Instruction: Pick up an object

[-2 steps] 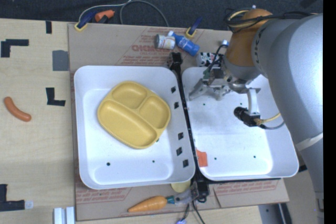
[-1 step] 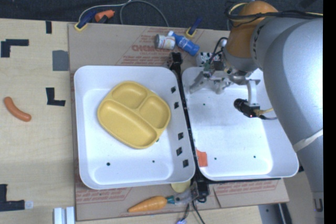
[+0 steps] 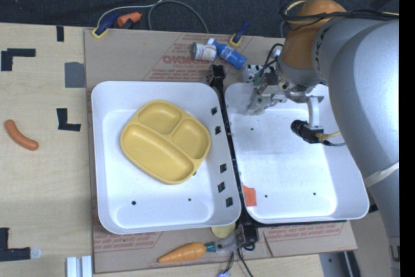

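Bench: pale wood, black marks, left of frame.
Left bin: yellow divided plate.
Gripper: upper right bin, grip unreadable.

Red printed lettering on the cardboard sheet, along its edge just beyond the left bin: too faint and slanted to read. More red print on the cardboard strip below that bin: likewise illegible. No other markings legible.
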### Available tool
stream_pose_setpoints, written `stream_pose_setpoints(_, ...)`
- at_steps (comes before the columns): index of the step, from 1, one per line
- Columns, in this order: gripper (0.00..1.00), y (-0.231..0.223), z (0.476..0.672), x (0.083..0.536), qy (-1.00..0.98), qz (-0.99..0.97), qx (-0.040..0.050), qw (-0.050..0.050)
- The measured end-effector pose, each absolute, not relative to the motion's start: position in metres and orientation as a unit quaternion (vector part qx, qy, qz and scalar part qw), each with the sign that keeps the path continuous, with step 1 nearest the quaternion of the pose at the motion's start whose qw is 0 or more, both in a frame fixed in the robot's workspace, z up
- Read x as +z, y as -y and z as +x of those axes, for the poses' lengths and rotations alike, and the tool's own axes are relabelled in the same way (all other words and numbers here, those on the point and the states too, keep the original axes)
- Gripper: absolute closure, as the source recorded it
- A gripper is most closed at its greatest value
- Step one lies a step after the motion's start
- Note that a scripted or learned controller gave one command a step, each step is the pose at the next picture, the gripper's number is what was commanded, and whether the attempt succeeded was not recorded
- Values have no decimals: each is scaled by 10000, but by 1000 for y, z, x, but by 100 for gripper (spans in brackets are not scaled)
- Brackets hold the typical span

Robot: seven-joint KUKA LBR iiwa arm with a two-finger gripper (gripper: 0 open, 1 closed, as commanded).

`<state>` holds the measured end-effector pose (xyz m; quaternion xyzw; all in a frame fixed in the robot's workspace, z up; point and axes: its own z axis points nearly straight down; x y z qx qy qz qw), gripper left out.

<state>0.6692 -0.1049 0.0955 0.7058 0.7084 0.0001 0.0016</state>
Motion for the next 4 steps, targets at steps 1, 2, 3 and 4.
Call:
stream_pose_setpoints(1,0,105,669,95,-7083,7059,-5,20)
stream_pose_setpoints(2,0,101,668,98,-7072,7070,-9,3)
stream_pose_setpoints(3,0,97,662,95,-7072,7070,-15,1)
stream_pose_setpoints(4,0,96,668,85,-7077,7065,-27,4)
